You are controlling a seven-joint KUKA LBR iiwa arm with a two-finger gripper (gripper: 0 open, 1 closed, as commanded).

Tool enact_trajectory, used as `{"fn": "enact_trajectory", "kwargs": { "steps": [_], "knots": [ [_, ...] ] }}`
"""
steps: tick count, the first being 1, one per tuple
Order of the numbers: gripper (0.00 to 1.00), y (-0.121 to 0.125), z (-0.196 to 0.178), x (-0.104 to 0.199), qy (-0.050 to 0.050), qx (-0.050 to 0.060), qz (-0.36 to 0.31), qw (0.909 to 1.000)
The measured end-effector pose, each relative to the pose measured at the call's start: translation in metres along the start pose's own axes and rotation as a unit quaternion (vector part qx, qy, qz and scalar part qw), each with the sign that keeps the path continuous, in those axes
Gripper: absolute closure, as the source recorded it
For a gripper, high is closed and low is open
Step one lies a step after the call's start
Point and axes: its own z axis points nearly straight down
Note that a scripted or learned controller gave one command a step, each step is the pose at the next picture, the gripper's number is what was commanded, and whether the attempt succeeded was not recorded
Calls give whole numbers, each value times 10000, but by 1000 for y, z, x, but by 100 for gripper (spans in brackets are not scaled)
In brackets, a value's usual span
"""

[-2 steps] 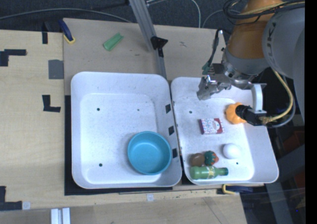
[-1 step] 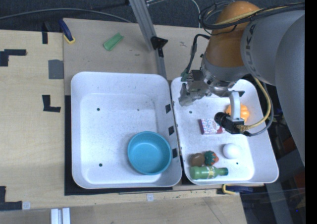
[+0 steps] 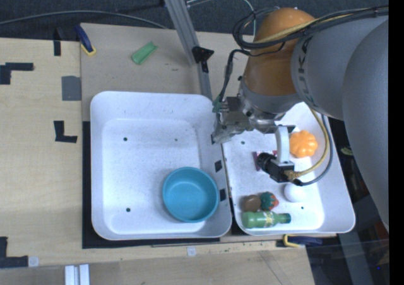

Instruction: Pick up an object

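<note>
Wood-tone bench top (image 3: 38, 170) carries black tape marks at far left, with a small green rectangular block (image 3: 144, 53) lying loose above the bins' top edge, near a grey metal pole (image 3: 180, 19) that slants down to the bins' junction. Left shallow white plastic bin (image 3: 126, 151) holds one round blue plastic bowl (image 3: 189, 193), upright, in its lower right corner, close to the wall shared with the other bin. Right shallow white plastic bin (image 3: 334, 214) holds the clutter: a green plastic bottle (image 3: 266, 219) lying on its side along the bottom edge, a small brown rounded piece (image 3: 252, 202) just above it, touching a small green-and-red piece (image 3: 269, 200). Further right a white round ball-like object (image 3: 293, 191) sits near the bottle's cap end, and an orange pumpkin-shaped toy (image 3: 303, 144) sits above it toward the bin's right side. Grey arm with orange band (image 3: 278, 44) comes in from the right and covers the upper part of the right bin. Two-finger gripper (image 3: 222, 127) hangs over the wall between the two bins, near the top left corner of the right bin, well apart from every object. Cannot tell finger spacing, too dark and cluttered there; nothing visible between them. A black fitting (image 3: 270, 165) on the cable sits mid-bin, between gripper and pumpkin toy.
</note>
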Motion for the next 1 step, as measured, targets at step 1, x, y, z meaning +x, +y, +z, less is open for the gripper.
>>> {"fn": "enact_trajectory", "kwargs": {
  "steps": [1],
  "knots": [
    [100, -12, -11, 52, 0, -10, -7, 10000]
  ]
}}
